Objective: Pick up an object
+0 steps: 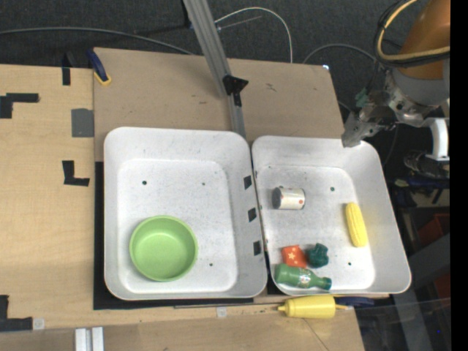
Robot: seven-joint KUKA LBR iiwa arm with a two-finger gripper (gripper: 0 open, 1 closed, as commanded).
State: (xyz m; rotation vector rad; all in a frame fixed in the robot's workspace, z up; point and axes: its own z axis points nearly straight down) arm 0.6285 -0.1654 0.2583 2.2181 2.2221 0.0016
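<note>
Over the table's far right corner we see the tool [354, 131] above the right bin's [380, 196] far rim; its state we cannot tell. In that bin lie a white cylinder [289, 198], a yellow corn cob [355, 224], an orange piece [293, 255], a dark green piece [317, 254] and a green bottle [301, 276]. A green bowl [163, 248] sits in the left bin [175, 152].

My wrist housing is grey beneath an orange band. A yellow cable loops over the band. My gripper [356, 131] is grey metal.
</note>
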